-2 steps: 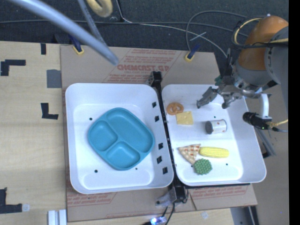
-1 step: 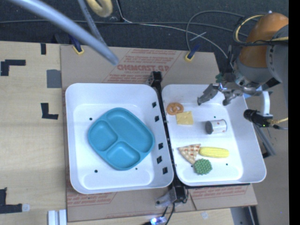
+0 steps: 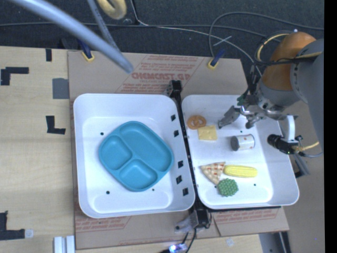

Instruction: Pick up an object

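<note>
The right bin [image 3: 279, 188] holds several toy foods: a brown pretzel [image 3: 197, 122], a yellow cheese block [image 3: 207, 134], a small silver can [image 3: 243, 142] lying on its side, a pizza slice [image 3: 213, 172], a corn cob [image 3: 240, 171] and a green broccoli [image 3: 227, 187]. My gripper [image 3: 239, 120] hangs over the back of this bin, just behind the can and to the right of the pretzel. Its two fingers are spread apart, open, with nothing between them.
The left bin [image 3: 87, 120] carries a blue divided tray [image 3: 136, 155]. A black divider [image 3: 181, 141] runs between the bins. Cables loop behind the right bin, and a grey pole crosses the top left of the view.
</note>
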Controlling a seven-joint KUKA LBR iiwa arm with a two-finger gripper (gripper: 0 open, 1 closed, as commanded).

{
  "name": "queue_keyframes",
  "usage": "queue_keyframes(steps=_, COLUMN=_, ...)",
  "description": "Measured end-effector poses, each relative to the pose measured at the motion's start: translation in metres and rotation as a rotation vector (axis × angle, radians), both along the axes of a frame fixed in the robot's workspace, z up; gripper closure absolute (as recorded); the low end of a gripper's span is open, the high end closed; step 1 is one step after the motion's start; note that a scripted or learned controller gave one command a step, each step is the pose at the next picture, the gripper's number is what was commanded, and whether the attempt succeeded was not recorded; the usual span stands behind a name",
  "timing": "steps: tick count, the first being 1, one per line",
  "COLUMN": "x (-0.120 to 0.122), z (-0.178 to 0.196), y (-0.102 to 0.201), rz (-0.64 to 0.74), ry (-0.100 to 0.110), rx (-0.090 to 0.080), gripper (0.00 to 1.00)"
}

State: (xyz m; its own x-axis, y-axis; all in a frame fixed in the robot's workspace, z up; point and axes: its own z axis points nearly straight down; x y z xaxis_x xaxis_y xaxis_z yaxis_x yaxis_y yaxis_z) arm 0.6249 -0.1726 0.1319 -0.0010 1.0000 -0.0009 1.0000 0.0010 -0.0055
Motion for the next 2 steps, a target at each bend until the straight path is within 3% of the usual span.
queue_keyframes(steps=1, x=0.003, z=-0.045, y=0.002, rz=0.001, ry=-0.010, rx=0.005, gripper=0.00)
queue_keyframes(steps=2, x=0.007, z=-0.028, y=0.004, rz=0.004, ry=-0.021, rx=0.006, gripper=1.00)
